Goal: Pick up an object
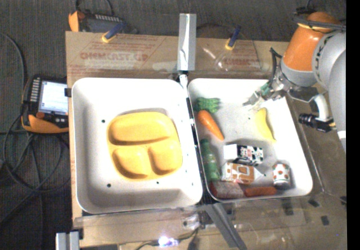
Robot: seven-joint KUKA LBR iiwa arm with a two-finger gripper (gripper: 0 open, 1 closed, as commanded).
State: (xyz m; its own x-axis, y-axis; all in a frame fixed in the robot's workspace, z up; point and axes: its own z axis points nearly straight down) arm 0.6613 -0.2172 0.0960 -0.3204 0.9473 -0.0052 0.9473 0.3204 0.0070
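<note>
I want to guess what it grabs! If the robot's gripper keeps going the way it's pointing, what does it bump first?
Probably the banana. The gripper points down-left, just above the banana's top end; depth is hard to judge.

bare white floor lies open in the right white plastic bin point(301, 130) between the orange toy carrot point(209, 124) and yellow banana point(265, 125); packages crowd its near edge.

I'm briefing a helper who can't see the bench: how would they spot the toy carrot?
Take the right bin, the one crowded with small items. Along its left wall, in the far half, lies the carrot, an orange cone slanting toward the middle. Its leafy green top sets it apart from the plain yellow banana further right.
</note>
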